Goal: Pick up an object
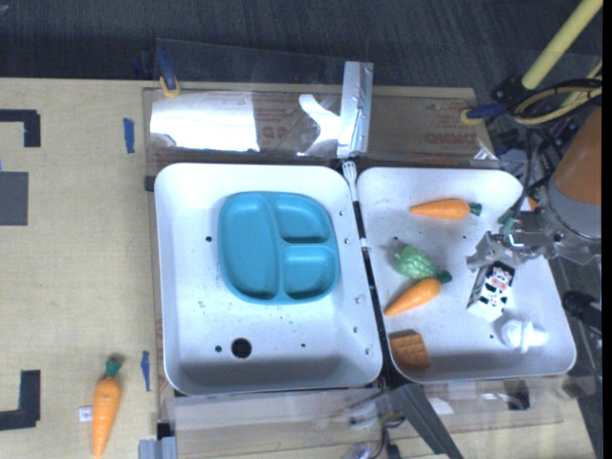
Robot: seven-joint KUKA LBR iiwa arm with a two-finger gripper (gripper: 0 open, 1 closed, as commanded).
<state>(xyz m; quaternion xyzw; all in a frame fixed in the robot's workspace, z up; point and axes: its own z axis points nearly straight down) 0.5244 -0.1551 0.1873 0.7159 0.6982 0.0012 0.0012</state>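
The pale wooden bench (67, 285) bore two white bins (182, 256) side by side and a toy carrot (104, 405) near its left front corner.

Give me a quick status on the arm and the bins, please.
Gripper low over right bin, just above the black-and-white toy. Nothing seen held. White object close beside the toy; carrots farther off.

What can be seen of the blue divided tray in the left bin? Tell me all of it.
The blue divided plastic tray is a rounded, matte, plate-like dish with three compartments: one large one along its left side and two smaller ones stacked on its right, split by raised ridges. It lies flat, right way up, near the middle of the left white bin. Its compartments hold nothing, and it touches only the bin floor.
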